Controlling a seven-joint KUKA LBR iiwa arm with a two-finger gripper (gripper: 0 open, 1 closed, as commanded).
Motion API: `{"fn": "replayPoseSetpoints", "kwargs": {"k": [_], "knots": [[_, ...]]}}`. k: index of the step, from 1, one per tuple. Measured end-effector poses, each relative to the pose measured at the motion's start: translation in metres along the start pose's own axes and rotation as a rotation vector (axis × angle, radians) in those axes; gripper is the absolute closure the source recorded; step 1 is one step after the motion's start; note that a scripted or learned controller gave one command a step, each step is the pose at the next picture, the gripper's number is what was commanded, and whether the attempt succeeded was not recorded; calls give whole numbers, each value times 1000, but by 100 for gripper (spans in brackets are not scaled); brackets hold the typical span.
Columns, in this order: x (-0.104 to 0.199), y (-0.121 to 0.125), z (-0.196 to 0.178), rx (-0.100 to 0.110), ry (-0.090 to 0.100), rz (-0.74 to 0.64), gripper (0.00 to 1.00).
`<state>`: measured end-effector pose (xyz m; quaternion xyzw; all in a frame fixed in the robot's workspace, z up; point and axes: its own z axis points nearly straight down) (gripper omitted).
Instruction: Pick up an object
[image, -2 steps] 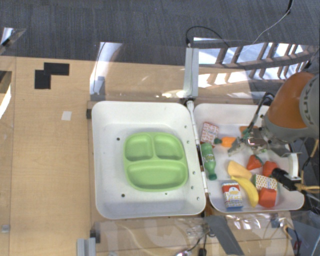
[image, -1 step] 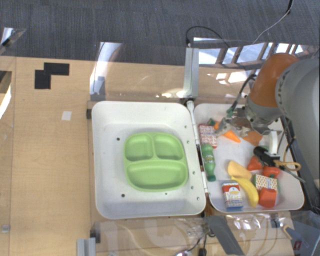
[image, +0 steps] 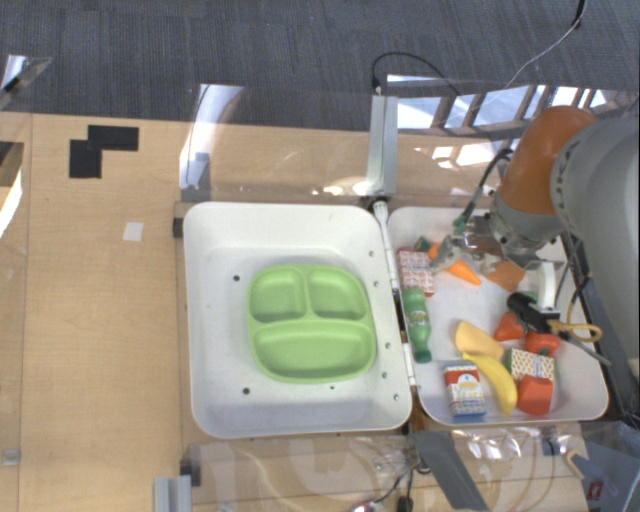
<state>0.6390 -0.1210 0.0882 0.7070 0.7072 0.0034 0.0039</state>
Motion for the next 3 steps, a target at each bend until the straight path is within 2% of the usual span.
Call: {"fn": "replayPoseSetpoints", "kwargs": {"k": [1,2,3], "knots": [[1,0,-11,6,1,-5,100],[-13,-19,-2,-1,-1,-41,100],[75,-5,-117,3,1,141,100]]}}
